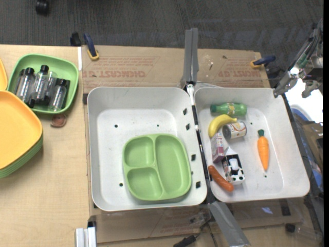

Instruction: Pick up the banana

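A: Banana (221, 123) lying in right bin (293, 153), upper left part, just below green bottle (229, 108), touching small can (236, 130) on its right.
B: Gripper (300, 78)?
A: Up at far right edge, over bin's top right corner, well apart from banana. Blurry, cannot tell if open or closed. Nothing seen held.
B: Step?
A: Probably approach, not yet begun. Next: reach left across bin, drop over banana's middle, clear of can and bottle.
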Action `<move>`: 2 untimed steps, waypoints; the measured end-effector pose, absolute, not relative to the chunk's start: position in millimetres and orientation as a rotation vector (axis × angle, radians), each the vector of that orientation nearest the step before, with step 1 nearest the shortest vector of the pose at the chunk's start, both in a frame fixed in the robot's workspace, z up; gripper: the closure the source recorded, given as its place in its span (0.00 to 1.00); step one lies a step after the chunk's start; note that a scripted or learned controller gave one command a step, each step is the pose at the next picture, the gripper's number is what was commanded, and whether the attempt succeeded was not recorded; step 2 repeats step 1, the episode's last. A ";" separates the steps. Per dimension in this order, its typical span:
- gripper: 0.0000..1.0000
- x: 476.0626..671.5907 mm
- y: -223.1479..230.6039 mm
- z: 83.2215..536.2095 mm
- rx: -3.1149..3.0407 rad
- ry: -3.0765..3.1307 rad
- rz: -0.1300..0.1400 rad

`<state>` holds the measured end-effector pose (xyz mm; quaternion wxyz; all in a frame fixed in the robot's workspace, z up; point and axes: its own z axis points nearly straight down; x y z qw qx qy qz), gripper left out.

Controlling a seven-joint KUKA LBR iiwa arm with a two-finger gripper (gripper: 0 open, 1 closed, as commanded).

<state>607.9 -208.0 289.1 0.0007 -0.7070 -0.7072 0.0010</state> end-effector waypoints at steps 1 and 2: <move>1.00 608.3 -208.4 297.1 -2.218 -2.223 0.007; 1.00 608.3 -208.4 297.1 -2.218 -2.223 0.007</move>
